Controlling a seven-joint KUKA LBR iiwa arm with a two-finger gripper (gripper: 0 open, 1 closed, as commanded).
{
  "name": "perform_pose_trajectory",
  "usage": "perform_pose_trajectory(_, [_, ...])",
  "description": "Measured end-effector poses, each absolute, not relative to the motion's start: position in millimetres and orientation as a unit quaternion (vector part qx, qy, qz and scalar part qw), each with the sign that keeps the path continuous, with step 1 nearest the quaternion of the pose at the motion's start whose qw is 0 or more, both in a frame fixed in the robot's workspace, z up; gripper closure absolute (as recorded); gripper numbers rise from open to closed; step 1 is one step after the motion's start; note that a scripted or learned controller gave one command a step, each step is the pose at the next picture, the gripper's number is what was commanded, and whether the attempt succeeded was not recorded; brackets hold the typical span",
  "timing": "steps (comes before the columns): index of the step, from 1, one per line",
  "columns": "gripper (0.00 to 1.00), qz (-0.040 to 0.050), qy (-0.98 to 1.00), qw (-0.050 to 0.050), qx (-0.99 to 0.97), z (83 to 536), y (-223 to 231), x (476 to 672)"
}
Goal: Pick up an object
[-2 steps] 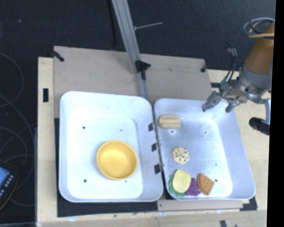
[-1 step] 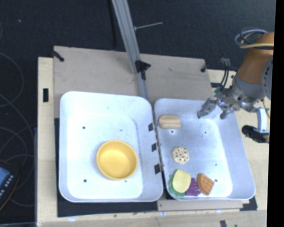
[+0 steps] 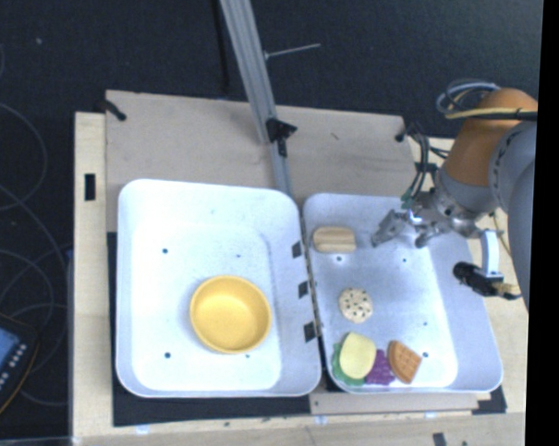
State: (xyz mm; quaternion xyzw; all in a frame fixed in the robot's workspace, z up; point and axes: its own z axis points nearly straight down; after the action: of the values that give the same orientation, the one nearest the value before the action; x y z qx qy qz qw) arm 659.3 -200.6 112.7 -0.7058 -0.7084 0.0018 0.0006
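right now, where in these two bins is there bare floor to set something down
Left bin: bare along the back and both sides of the yellow bowl. Right bin: a bare patch between the cookie and the right wall. It is crowded at the front, where the toy food and waffle piece sit, and at the back, by the bread roll and gripper.
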Motion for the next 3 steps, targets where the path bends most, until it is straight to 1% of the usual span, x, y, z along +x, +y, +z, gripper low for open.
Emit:
perform_pose_trajectory(1, [1.00,0.0007,-0.709,-0.003,-0.705,128,-202,660.9])
perform_pose_trajectory(2, [1.00,-0.0022,-0.709,-0.003,-0.705,180,-195,657.7])
perform_pose_trajectory(3, [1.00,-0.0018,-0.709,-0.003,-0.705,226,-191,657.6])
